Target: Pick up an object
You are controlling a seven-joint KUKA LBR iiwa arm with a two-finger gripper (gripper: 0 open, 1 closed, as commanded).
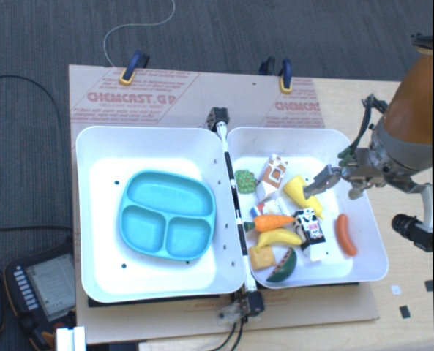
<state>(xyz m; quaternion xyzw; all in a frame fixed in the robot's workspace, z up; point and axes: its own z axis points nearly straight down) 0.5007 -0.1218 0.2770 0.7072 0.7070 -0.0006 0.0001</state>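
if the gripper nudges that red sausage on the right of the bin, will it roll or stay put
The red sausage looks smooth and rounded, so it would likely roll sideways if pushed across its length. It lies apart from the other toys on the bare bin floor, so nothing would stop it early. It seems glossy plastic, probably light and slippery to pinch.

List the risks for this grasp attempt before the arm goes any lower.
1. The toys are packed tight: the carrot, banana and black-and-white carton touch, so the gripper may catch two or push one aside.
2. The gripper hangs over the yellow piece, whose rounded shape might slip out.
3. The sausage lies near the right bin's wall, leaving little finger room.
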